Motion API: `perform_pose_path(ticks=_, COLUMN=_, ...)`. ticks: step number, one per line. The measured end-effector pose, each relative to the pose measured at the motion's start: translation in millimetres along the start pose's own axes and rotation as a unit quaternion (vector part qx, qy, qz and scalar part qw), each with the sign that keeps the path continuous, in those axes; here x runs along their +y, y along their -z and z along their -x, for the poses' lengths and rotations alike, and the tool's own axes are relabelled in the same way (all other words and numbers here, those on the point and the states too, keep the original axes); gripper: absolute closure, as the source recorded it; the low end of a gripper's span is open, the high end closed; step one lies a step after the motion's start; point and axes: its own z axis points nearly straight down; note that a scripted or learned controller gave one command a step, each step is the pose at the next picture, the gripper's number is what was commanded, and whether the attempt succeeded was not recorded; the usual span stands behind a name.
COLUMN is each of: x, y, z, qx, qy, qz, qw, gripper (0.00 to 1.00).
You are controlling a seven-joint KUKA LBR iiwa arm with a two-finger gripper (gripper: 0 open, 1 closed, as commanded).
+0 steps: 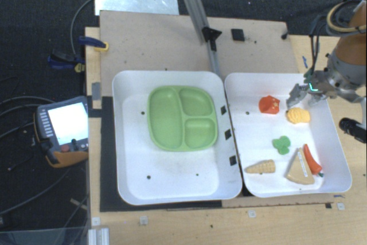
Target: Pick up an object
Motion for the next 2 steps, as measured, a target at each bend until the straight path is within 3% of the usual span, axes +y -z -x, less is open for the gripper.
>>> perform_pose_path(ticks=1, x=1, y=2, z=0, qx=-0.001, qy=0.0, qz=0.003, qw=1.0, gripper=0.0)
perform_pose_path(ticks=2, x=4, y=-48, z=10, qx=-0.001, qy=-0.001, qz=0.002, qw=1.0, gripper=0.0)
